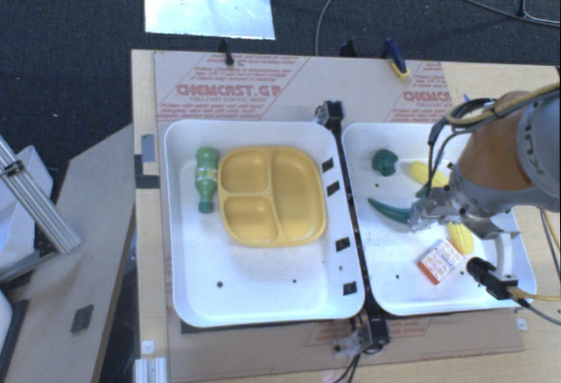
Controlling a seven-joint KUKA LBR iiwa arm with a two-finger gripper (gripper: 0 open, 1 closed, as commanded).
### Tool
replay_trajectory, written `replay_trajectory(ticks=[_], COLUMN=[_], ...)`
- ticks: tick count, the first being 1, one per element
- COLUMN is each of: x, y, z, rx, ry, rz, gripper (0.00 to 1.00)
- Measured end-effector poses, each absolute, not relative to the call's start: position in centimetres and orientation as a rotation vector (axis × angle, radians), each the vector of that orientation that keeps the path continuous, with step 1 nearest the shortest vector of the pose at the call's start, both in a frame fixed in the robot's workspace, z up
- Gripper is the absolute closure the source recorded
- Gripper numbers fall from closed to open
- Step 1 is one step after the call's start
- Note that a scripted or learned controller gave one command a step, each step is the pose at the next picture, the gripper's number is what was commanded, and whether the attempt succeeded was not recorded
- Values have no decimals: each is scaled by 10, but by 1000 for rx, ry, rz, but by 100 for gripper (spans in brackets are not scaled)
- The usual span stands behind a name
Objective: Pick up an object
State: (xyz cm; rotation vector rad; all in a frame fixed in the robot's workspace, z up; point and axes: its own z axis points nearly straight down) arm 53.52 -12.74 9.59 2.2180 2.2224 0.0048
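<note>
1. nearest the lens, low in the right bin [526, 272]: small orange-and-white packet [440, 261], lying flat on the white floor, tilted, just left of a black cable end.
2. just above and right of the packet: yellow corn piece [461, 238], partly tucked under the arm's wrist.
3. reaching in from the right over that same bin: grey arm [504, 158] with its orange band, wrist bent down toward the bin floor.
4. gripper [419, 216] low in the right bin, at the thick end of a dark green curved thing, maybe a pepper or pod [389, 209]; cannot tell whether open or closed, nor whether anything is gripped.
5. green pod lying on the floor, pointed tip toward the divider between the bins.
6. farther back in the right bin: small dark green lump [384, 162], and just to its right a second yellow piece [421, 172], partly hidden behind the arm's cables.
7. over in the left bin [175, 223]: yellow divided plate [270, 195] with three compartments, resting flat near the middle.
8. just beside the plate's left edge, perhaps touching: green bottle [206, 179], lying on its side, lengthwise along the plate.
9. under both bins: brown board printed with red lettering [228, 90].
</note>
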Motion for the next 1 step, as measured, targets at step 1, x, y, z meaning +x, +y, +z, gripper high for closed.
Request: replay_trajectory(ticks=[1], x=[535], y=[-122], z=[140], rx=[2214], ry=[2224], rz=[4], gripper=[100])
